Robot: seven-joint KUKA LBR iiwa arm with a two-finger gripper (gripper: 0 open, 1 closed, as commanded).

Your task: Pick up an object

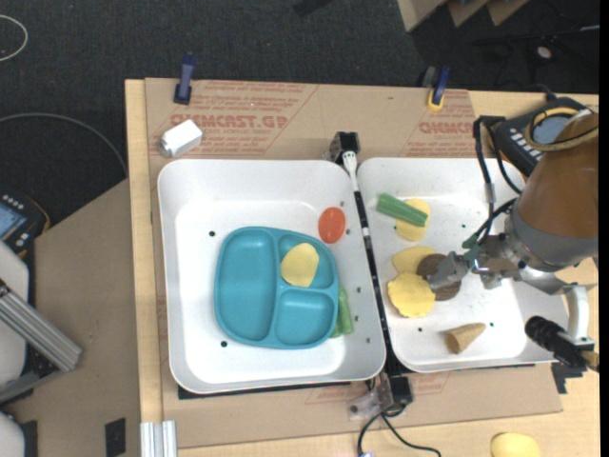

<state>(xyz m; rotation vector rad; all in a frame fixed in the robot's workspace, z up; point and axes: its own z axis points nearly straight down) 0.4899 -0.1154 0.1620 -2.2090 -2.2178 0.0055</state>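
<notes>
claw [440, 276] touching yellow disc [410, 296]

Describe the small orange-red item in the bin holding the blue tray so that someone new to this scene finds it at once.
Start at the left white bin, which holds the teal divided tray. Go just past the tray's upper right corner, toward the divider between the bins: the orange-red oval piece lies there on bare bin floor. It is the single red-orange item; its neighbours are yellow or green.
</notes>
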